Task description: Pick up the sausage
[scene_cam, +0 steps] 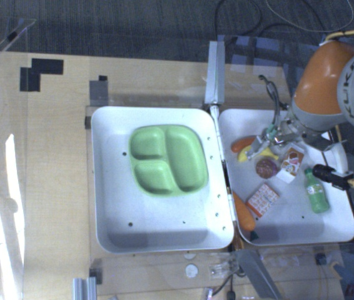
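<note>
The sausage (242,144), a short red-orange piece, lies in the upper left part of the right bin (301,230). Its right end touches a yellow banana (251,154). My gripper (270,136) hangs low over the bin just to the right of the sausage, above the banana's right end and a round brown-red item (267,167). The view shows nothing held in it. The grey arm with its orange band (323,80) reaches in from the upper right.
The right bin also holds a small red-and-white carton (291,163), a green bottle (316,193), a patterned flat box (263,199) and an orange carrot (244,212) by the left wall. A green divided plate (167,159) sits in the left bin (114,224).
</note>
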`<action>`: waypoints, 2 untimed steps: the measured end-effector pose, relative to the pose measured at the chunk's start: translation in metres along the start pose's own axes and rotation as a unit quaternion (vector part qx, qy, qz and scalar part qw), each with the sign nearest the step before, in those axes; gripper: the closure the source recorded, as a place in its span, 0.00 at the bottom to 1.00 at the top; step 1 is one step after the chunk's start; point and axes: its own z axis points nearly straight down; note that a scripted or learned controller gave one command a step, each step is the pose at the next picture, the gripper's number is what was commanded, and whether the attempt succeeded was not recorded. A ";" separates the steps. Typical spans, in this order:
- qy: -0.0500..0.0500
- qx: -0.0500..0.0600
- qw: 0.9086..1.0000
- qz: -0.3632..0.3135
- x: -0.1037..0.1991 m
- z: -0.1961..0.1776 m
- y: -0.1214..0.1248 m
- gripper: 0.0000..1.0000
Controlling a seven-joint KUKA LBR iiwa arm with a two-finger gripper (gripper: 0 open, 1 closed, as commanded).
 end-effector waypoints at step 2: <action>0.003 0.008 0.990 -0.143 -0.011 0.053 0.056 0.00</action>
